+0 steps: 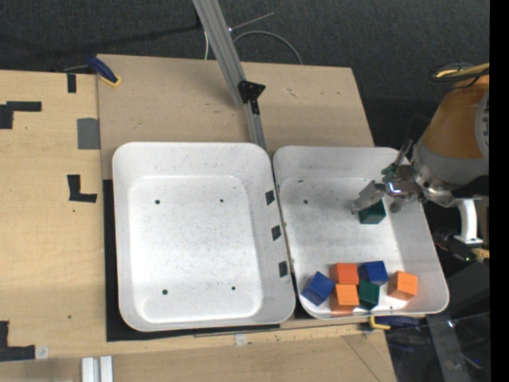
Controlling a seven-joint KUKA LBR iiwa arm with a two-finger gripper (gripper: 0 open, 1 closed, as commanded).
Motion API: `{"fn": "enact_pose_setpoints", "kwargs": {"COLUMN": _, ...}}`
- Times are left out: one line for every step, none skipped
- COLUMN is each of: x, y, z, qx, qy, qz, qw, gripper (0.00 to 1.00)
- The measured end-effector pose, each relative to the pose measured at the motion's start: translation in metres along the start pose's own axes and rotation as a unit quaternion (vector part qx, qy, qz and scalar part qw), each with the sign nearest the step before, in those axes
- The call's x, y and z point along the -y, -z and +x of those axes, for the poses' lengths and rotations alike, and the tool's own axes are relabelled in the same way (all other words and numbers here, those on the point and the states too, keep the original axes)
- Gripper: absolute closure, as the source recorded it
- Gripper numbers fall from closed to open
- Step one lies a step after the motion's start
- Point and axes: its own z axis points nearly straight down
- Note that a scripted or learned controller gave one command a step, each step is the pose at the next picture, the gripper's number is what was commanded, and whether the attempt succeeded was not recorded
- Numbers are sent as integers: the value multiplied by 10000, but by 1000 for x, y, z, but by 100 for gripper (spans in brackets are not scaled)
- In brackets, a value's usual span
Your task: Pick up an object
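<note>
A small dark green block (371,212) sits up at the gripper (374,203), over the upper right part of the right-hand bin (318,173). It is a squat, cube-like piece with a teal tint, its top edge tucked beneath the grey fingers (367,194), which close on it from either side, so the hand looks clamped on the block. Whether the block is lifted off the bin floor or resting on it I cannot tell from this angle. The arm (453,130), grey with its orange band, comes in from the right edge of the frame.

The right-hand bin is shallow and white, speckled with dark flecks. Along its lower edge a cluster of blocks lies close together: a blue block (317,286) at the left, tilted; an orange block (345,273) with another orange block (346,295) just below it; a second blue block (374,271) beside them with a green block (367,293) under it; and a third orange block (404,284) at the right, slightly apart.

The left-hand bin (127,165) fills the middle of the frame, with the same white, flecked floor. The two bins touch along their inner sides.
</note>
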Motion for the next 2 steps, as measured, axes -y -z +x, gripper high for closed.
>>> {"fn": "enact_pose_setpoints", "kwargs": {"x": -6, "y": -54, "z": -8, "qx": 51, "qy": -13, "qz": -84, "qw": 10000, "gripper": 0}}
{"fn": "enact_pose_setpoints", "kwargs": {"x": -7, "y": -42, "z": -6, "qx": 38, "qy": -1, "qz": -84, "qw": 10000, "gripper": 100}}
